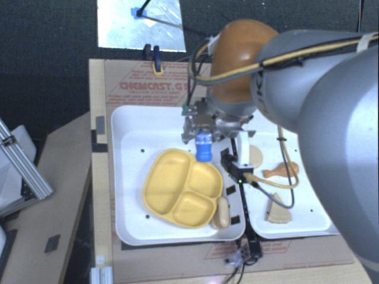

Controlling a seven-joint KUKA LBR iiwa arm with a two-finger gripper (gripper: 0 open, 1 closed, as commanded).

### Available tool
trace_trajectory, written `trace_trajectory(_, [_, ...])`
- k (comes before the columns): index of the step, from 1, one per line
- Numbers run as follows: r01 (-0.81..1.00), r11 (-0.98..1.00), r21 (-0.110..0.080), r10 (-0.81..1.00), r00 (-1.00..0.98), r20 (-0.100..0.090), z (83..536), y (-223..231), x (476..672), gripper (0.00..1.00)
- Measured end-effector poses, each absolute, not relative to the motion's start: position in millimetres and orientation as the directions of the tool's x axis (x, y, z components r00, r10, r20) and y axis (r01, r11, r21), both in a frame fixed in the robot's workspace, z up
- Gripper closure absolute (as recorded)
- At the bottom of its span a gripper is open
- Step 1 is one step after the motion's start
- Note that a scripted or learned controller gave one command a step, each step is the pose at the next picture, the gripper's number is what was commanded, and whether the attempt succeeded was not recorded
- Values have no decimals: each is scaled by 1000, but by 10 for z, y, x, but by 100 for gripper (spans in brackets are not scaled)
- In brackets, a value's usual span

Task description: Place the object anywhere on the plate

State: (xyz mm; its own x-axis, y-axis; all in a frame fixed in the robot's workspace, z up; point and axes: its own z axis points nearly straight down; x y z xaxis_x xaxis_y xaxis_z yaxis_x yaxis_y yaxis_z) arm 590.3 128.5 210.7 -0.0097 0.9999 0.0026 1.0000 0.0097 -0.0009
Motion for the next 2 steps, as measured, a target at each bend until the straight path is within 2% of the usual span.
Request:
trace_trajectory(1, [1000, 9, 1, 1000, -9, 2, 2295, 1716, 5663, 100])
trace_trajectory(2, [1000, 4, 1, 1000, -4, 1, 2287, 1687, 5673, 0])
